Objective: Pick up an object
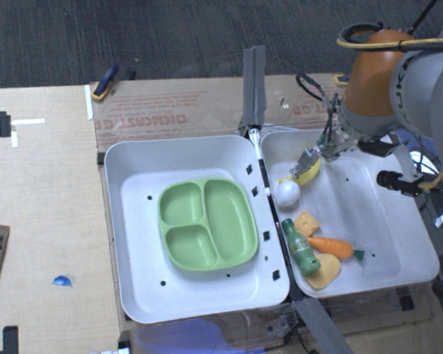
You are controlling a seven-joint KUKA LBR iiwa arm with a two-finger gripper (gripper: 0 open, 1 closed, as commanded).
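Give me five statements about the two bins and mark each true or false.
1. The green plate lies in the left bin. True.
2. The carrot lies on the plate. False: it lies in the right bin.
3. The gripper is over the right bin, near the banana. True.
4. The white ball sits in the left bin. False: the right bin.
5. The bottle is red. False: green.
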